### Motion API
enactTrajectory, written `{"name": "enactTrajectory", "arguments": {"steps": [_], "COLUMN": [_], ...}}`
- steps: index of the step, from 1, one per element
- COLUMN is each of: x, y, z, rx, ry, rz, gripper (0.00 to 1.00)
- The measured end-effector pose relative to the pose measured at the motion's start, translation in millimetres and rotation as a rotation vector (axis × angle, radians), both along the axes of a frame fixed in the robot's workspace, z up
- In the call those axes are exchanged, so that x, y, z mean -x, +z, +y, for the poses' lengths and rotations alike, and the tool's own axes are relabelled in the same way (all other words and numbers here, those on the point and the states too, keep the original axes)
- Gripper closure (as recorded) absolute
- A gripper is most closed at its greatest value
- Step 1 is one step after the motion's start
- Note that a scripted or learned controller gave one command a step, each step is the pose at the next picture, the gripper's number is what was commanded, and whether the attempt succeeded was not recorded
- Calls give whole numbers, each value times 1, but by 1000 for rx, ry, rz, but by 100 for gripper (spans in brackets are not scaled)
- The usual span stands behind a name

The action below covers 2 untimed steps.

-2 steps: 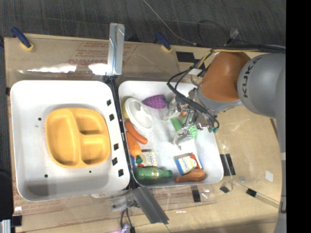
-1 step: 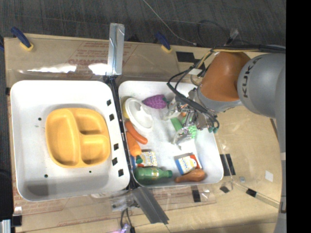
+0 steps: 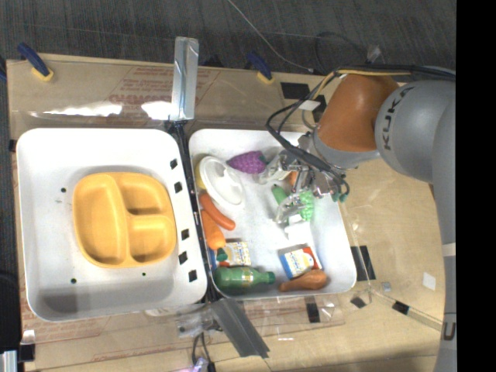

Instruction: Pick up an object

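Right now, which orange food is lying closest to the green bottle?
The brownish-orange piece at the right bin's bottom edge, just right of the green bottle. The carrot and hot dog lie higher up.

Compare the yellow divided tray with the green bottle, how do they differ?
The yellow divided tray sits in the left bin; the green bottle lies in the right bin. The tray is much larger and flat, with compartments; the bottle is small, slim and on its side. The tray has its bin to itself; the bottle is crowded among other items. Both rest on a bin floor, away from the gripper.
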State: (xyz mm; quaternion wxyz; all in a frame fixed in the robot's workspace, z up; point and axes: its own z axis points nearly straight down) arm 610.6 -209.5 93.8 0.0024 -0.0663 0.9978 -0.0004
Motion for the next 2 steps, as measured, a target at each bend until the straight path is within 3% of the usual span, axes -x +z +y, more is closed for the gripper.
{"name": "enactTrajectory", "arguments": {"steps": [1, 2], "x": [-14, -14], "y": [-1, -2], "z": [12, 12], "rx": [2, 1], "ry": [-89, -89], "rz": [18, 18], "gripper": [0, 0]}}
